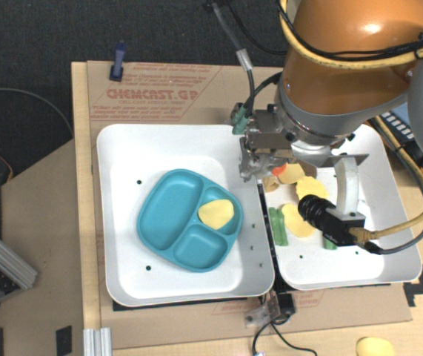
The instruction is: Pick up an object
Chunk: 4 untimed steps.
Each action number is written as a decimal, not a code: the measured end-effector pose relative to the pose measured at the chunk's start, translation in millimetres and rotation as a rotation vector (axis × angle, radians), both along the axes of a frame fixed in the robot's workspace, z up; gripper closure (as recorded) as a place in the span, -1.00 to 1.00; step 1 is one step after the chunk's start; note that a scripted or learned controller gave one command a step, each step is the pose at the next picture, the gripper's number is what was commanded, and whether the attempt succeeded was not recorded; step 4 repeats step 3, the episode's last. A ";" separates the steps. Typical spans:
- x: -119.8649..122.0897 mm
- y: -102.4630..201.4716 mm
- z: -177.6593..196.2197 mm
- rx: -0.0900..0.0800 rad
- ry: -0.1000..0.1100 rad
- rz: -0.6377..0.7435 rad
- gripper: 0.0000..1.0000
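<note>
From my remote station: the grey-and-orange arm (352,50) leans in over the bench, its bulk covering the far part of the right bin (344,269). The gripper (254,170) sits low at the seam where the two white bins meet, just above the right bin's near-left corner. I cannot tell from this angle whether it is open or closed, and I see nothing held in it.

The things to pick from lie in both bins. In the left bin (122,169) a blue divided plate (174,217) rests flat near the middle, with a pale yellow piece (215,213) in its small compartment on the side towards the right bin. In the right bin a green stick (278,225) lies along the left wall, and just beside it is a yellow disc (298,222). Two more yellow bits (292,173) and a small orange scrap (272,185) cluster close to the gripper — near it, though I cannot say whether they touch.

Both bins stand on a lettered cardboard sheet (159,95), with a blue clip (117,61) at its far-left edge.
</note>
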<state>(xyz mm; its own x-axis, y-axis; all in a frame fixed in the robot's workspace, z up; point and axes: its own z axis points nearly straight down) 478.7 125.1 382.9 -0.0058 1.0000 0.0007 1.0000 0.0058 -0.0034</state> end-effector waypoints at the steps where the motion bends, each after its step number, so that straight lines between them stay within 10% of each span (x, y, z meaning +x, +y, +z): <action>1: 0.9 -2.9 11.4 0.000 -0.004 -0.005 1.00; 4: 1.0 -55.6 57.5 -0.001 -0.009 -0.012 1.00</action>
